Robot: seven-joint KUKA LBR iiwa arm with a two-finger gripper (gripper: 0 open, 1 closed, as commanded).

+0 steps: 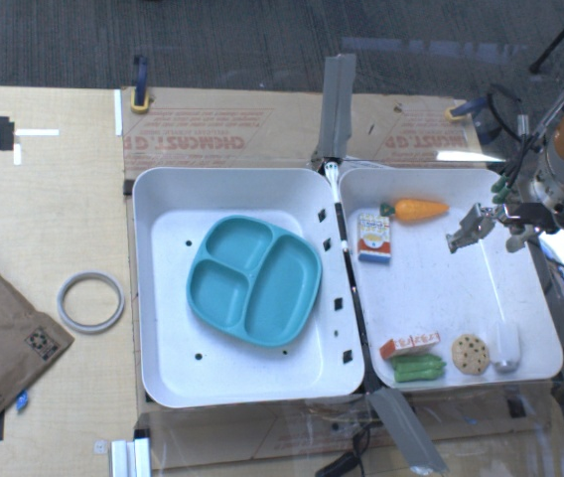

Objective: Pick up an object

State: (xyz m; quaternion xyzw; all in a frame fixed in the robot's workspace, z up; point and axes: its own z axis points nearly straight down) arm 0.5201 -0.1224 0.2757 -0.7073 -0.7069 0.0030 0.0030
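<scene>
White right bin (520, 311) serves as the landmark. Inside it lie carrot (419, 209), carton (373, 237), cookie (471, 353) and other pickable objects. Gripper (473, 229) hovers above the bin's far right part, poised to descend; whether its jaws are apart cannot be told.

Bright, even overhead light, soft shadows, mild glare on the white bins (153, 266).

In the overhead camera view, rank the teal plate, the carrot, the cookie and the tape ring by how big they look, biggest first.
1. Teal divided plastic plate
2. Grey tape ring
3. Orange toy carrot
4. Round speckled cookie
</scene>
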